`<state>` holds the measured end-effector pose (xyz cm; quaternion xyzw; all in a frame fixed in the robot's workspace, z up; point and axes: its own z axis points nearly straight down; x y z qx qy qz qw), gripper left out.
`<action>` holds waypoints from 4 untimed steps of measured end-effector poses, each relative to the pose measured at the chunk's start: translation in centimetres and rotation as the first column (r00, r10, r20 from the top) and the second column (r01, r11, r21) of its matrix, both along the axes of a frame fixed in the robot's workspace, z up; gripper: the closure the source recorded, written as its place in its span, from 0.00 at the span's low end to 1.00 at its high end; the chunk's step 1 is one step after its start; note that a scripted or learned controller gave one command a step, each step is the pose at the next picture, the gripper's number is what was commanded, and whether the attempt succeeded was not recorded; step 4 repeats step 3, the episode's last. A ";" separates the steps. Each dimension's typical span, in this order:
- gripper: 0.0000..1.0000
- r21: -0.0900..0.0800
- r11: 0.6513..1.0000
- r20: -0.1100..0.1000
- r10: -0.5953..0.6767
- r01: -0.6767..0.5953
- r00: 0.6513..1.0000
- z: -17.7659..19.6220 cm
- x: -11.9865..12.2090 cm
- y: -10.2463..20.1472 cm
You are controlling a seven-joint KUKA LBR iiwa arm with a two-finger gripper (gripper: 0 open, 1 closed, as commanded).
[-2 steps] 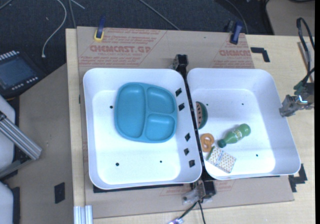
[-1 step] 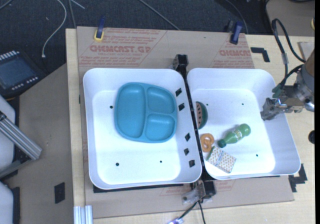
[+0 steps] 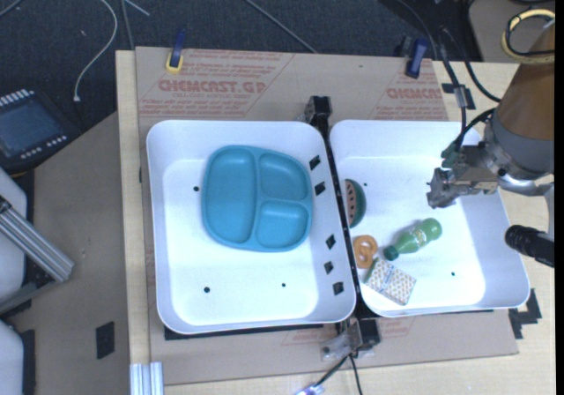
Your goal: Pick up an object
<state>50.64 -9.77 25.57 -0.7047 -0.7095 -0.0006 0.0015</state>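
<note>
Now the gripper [image 3: 443, 191] hangs over the right bin [image 3: 467, 292], just above and to the right of the green bottle [image 3: 414, 238]; whether it is parted or closed cannot be told; left of the bottle lie a pretzel [image 3: 365, 249] and a patterned packet [image 3: 390, 281]; a watermelon slice [image 3: 354, 202] sits farther left.

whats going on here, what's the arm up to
A grey KUKA arm reaches in from the right, and its two-finger gripper hangs over the right white bin. Nothing shows between its fingers. Below and left of it lie a green toy bottle, an orange pretzel-shaped ring, a small checkered packet and a watermelon-slice toy by the divider. The left white bin holds a blue sectioned plastic plate. No pick has happened yet.
</note>
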 end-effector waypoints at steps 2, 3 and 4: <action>1.00 -0.001 1.000 0.001 -0.001 0.001 1.000 -0.9 -0.7 10.8; 1.00 -0.001 1.000 -0.003 -0.002 0.002 1.000 -2.1 -2.0 16.5; 1.00 -0.001 1.000 -0.003 -0.002 0.002 1.000 -2.1 -2.0 16.5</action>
